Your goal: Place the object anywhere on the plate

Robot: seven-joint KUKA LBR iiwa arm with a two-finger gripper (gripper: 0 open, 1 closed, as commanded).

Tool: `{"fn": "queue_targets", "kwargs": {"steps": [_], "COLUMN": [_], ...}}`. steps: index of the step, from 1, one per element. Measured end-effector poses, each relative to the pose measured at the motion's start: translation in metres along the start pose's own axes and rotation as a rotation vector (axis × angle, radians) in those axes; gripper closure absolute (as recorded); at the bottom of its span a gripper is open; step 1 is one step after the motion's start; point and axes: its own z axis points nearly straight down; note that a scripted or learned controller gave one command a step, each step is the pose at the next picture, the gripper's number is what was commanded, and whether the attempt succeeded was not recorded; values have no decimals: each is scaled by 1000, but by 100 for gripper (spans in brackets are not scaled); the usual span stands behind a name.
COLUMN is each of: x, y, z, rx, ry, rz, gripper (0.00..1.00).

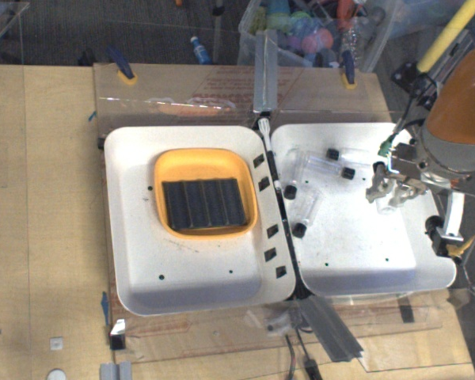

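Plastic dominates the scene: two shallow white bins with rounded corners and smooth, faintly glossy floors sit side by side on a pale wooden table. The left bin carries an orange plate, a rounded square with a raised lip. A dark, flat, rectangular block lies on the plate toward its near side, its top moulded into parallel ribs that run from far to near; it rests wholly inside the rim. A row of small black clips runs along the seam where the two bins meet.

The right bin holds a loose cluster of clear tubes with small black caps, lying toward its far left part; their outlines are faint against the white floor. The gripper, bare metal and angular, hangs over the right side of this bin, well apart from the plate and the block. Whether its jaws are open or closed cannot be told. Above it rises the arm, a broad orange curve with grey below.

A brown cardboard sheet lies beneath the bins at the far edge. Beyond the table stands a clear crate of bright toys against dark carpet.
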Motion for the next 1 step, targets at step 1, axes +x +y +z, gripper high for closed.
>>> {"fn": "queue_targets", "kwargs": {"steps": [1], "x": [25], "y": [22], "z": [-12], "rx": [-6], "ry": [-1], "rz": [-182], "gripper": [100]}}
